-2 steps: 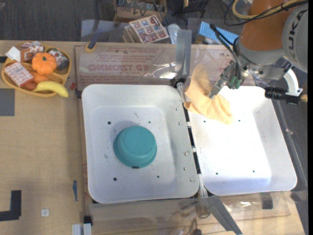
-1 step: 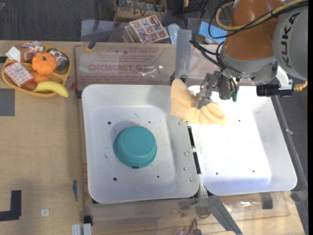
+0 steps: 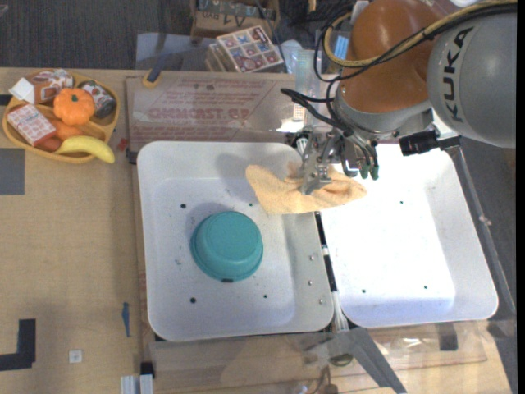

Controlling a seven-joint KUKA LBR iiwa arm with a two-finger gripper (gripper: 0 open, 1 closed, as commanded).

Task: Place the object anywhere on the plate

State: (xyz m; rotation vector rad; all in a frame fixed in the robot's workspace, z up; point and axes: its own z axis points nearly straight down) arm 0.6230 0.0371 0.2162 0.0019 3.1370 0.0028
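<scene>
A flat, floppy tan object [image 3: 279, 194] lies across the ridge between the two white bins, near their far edge. My gripper [image 3: 312, 184] comes down on its middle from the right, and its metal fingers [image 3: 317, 164] pinch together on the tan material. The object's left end reaches over the left bin [image 3: 164, 302] and its right end over the right bin [image 3: 426, 253]. The teal round plate [image 3: 227, 245] sits in the left bin, toward the near left of the object and apart from it.
The grey arm with its orange band [image 3: 385, 31] looms over the right bin's far edge. A yellow dish of toy fruit [image 3: 61, 120] sits on the bench at far left. A cardboard sheet [image 3: 205, 109] lies behind the left bin.
</scene>
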